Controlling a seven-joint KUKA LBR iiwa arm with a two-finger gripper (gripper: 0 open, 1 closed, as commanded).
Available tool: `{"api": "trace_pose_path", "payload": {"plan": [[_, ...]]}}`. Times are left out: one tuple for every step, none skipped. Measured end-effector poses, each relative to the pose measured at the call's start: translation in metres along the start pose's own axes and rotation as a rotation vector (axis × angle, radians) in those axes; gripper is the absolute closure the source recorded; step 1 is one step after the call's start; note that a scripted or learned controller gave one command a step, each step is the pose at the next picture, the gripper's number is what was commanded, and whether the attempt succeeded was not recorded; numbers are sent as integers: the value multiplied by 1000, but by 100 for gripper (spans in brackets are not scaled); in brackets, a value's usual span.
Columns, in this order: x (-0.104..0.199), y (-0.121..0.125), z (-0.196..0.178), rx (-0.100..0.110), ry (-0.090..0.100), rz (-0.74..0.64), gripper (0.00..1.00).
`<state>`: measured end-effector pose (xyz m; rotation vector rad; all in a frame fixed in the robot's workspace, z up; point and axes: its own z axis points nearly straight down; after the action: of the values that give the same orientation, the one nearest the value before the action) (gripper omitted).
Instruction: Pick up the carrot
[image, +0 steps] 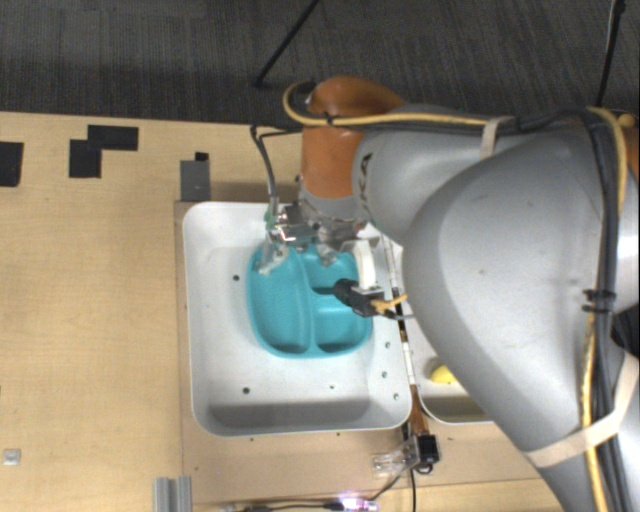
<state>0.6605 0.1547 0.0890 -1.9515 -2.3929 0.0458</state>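
We are watching gripper (318, 238) hanging low over upper rim of blue divided tray (300, 315), centre of frame, inside left white bin (215, 330). Carrot: we are not finding it; we cannot tell where it is lying. Whether tool is clenched or released, we cannot tell. We are judging pickup not yet done. Arm (500, 260) is blocking most of right bin; yellow scrap (441, 376) is peeking out at lower right, unidentifiable.
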Motion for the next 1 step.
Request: {"api": "trace_pose_path", "payload": {"plan": [[6,3,-144,-75,-14,221,0]]}}
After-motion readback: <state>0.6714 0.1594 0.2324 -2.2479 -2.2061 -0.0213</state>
